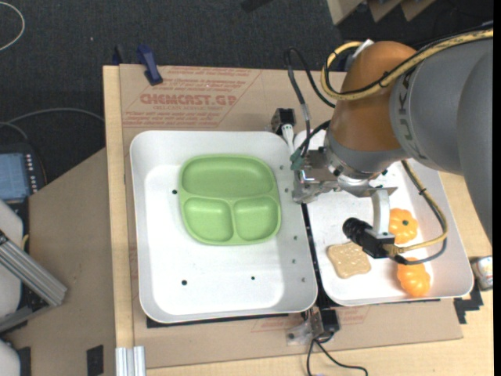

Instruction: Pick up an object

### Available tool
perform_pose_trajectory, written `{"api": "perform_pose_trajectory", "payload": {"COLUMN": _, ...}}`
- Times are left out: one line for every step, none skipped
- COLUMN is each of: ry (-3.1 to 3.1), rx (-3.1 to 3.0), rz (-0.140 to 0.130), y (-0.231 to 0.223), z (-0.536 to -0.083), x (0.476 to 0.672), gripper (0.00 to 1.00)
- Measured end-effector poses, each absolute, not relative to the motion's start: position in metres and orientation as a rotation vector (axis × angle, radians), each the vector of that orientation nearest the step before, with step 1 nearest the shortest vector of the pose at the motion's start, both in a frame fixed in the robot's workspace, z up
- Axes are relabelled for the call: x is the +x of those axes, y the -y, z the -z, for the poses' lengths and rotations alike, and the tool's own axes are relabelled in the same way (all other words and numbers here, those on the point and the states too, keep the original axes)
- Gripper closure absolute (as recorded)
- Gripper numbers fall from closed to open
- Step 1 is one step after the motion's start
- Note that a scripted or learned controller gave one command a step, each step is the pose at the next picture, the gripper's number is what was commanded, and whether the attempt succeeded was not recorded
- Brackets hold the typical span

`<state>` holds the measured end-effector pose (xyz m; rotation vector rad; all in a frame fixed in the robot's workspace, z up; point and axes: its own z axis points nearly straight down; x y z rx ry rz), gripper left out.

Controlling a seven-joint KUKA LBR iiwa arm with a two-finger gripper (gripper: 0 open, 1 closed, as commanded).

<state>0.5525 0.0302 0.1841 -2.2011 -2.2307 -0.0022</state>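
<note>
1. Camera view, count: two white bins sit side by side on the bench (188, 92). There is one green plate (231, 198), one tan cracker (349, 261) and two orange toys (404, 224) (413, 280).
2. The green plate has three compartments and lies flat in the left bin (219, 280). The squarish, speckled tan cracker lies near the front edge of the right bin (333, 219). One pumpkin-like toy is just to its right and the other a little farther back.
3. The arm (438, 108) reaches in from the right, its wrist turned down over the right bin's far left. Whether the gripper (333, 180) is open or closed cannot be told.
</note>
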Motion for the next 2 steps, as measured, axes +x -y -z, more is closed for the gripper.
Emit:
{"api": "perform_pose_trajectory", "payload": {"ry": 2.233, "rx": -2.223, "rz": 0.023, "y": -0.043, "z": -0.331, "x": 0.518, "gripper": 1.00}}
{"api": "perform_pose_trajectory", "payload": {"ry": 2.235, "rx": -2.213, "rz": 0.016, "y": -0.125, "z": -0.388, "x": 0.542, "gripper": 1.00}}
